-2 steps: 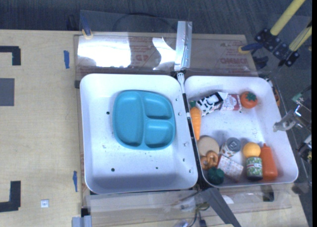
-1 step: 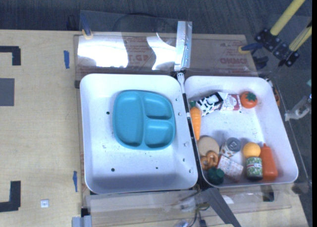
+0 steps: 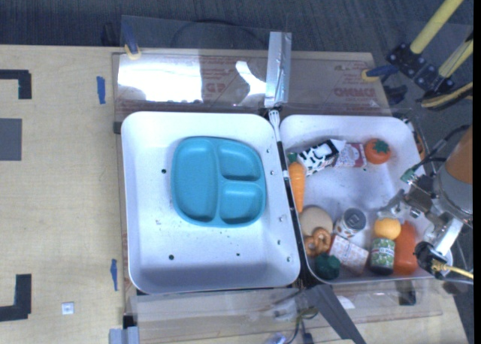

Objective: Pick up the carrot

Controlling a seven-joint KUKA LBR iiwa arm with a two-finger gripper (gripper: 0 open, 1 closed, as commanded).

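Two shallow white bins sit side by side on a wooden bench, seen from above at a slant. The left bin [image 3: 143, 207] holds a blue divided plate [image 3: 219, 181]. The right bin [image 3: 342, 126] is cluttered with small toy foods.

The carrot [image 3: 297, 185], orange and slim, lies lengthwise against the right bin's left wall, just beside the divider between the bins. Near its lower end sit a tan bread-like piece [image 3: 316, 220] and a pretzel [image 3: 316, 242]. A black-and-white carton [image 3: 319, 154] lies just past its upper end, and a tomato [image 3: 376, 150] sits toward the far right corner.

The arm [image 3: 458, 177] enters from the right, with its gripper [image 3: 430, 218] at the right edge of the right bin, above a yellow fruit [image 3: 387, 227], a green jar [image 3: 382, 254] and an orange block [image 3: 406, 248]. Whether the jaws are open or closed cannot be told; nothing visible sits between them.

The carrot looks untouched and is well apart from the gripper, so the task appears to be at the approach step. The next move likely calls for crossing the bin to the left, lining up across the carrot's narrow width, and descending without catching the wall or the bread-like piece.
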